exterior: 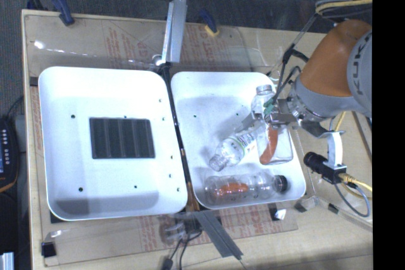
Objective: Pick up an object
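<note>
Closest to the camera, along the near wall of the right bin (190,136), there's a clear bottle lying on its side (243,186) with a dark cap pointing right and something orange showing inside it. Just behind that, a second clear bottle with a label (235,147) lies diagonally, its base toward the near-left and its neck angling up to the right. Right beside it on the right is a clear container with an orange-red thing in it (274,143), sitting against the bin's right side and touching or nearly touching the labelled bottle.

My end effector (273,109) sits just above that container, over the right part of the bin, close to a small clear bottle with a white cap (261,98) standing near the far right corner. Honestly I can't tell from this angle how the end effector stands, too much clutter around it.

The left bin (57,136) has a dark ribbed rectangular pad (122,138) lying flat in its middle. Farther back on the table (95,41) a couple of blue clamps (63,9) grip the far edge.
</note>
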